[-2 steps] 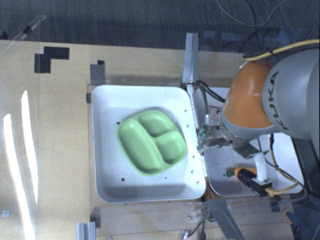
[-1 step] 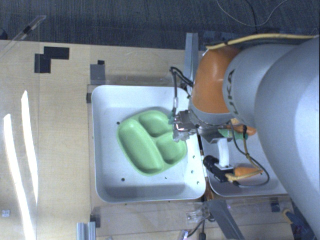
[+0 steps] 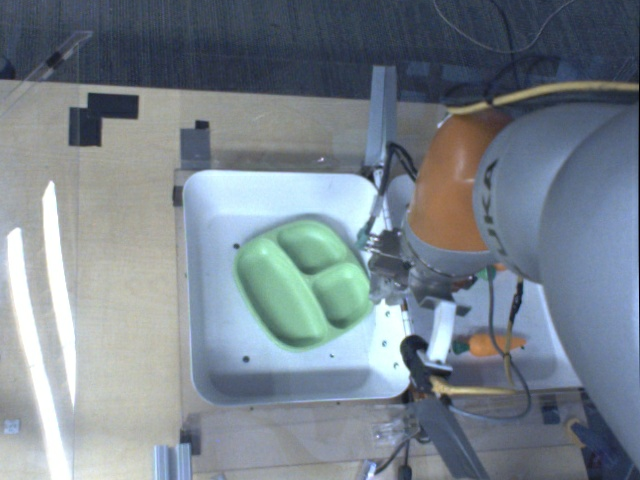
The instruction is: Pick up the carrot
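Carrot (image 3: pixel 492 344): lying flat on the floor of the right bin (image 3: pixel 545 368), view-right of my gripper (image 3: pixel 392 268) and a bit nearer the view's bottom edge. It's near me but clearly apart, no contact. Its long axis runs roughly across the view. The green stub end (image 3: pixel 461 346) points back toward me and the orange tip points away. A thin dark cable (image 3: pixel 517 303) hanging off my wrist (image 3: pixel 440 266) crosses in front of the tip half.

Gripper state: can't tell. The wrist and the orange band (image 3: pixel 455 193) sit over it from this camera, so the opening is hidden. I also can't tell if it's holding anything. It isn't on the carrot, that much is plain.

Position: I'm over the seam between the two bins, above the view-right rim of the left bin (image 3: pixel 215 268).

Plate (image 3: pixel 300 283) is just beside me on the view-left. It's green with three compartments and rounded corners, sitting skewed mid-bin. Its nearest corner runs right up to the metal hardware at my wrist. Can't tell from this angle whether they touch.

Arm (image 3: pixel 570 208) enters from view-right and covers most of the right bin.

Bench (image 3: pixel 100 268) is pale wood, view-left of the left bin and well apart from me.
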Tool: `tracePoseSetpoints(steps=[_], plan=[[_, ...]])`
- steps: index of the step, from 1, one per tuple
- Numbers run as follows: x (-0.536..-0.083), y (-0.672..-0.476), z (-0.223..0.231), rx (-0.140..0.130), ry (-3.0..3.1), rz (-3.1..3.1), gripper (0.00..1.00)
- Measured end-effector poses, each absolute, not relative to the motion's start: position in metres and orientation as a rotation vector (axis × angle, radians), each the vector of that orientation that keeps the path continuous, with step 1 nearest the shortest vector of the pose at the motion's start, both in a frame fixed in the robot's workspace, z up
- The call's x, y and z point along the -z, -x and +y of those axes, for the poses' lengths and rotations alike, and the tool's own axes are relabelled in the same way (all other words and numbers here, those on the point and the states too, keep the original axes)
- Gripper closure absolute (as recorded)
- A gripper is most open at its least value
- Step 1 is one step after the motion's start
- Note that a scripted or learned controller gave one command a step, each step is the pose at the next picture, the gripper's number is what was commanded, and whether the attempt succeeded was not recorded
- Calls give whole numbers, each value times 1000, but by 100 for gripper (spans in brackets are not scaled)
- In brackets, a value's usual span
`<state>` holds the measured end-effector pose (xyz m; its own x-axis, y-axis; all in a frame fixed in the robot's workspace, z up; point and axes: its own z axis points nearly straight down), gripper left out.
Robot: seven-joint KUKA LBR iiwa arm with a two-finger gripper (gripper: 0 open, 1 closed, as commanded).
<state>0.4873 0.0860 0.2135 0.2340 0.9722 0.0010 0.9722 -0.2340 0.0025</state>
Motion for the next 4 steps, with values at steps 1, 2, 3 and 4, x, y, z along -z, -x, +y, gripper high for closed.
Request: tracePoseSetpoints(steps=[1,2,3,4], plan=[[-241,-533,-51,-6,-2419,1997,100],[-267,-500,-151,-7,-2414,1997,100],[-185,-522,-70,-5,-2118,2316,100],[-197,-524,-69,-11,-2109,2318,100]])
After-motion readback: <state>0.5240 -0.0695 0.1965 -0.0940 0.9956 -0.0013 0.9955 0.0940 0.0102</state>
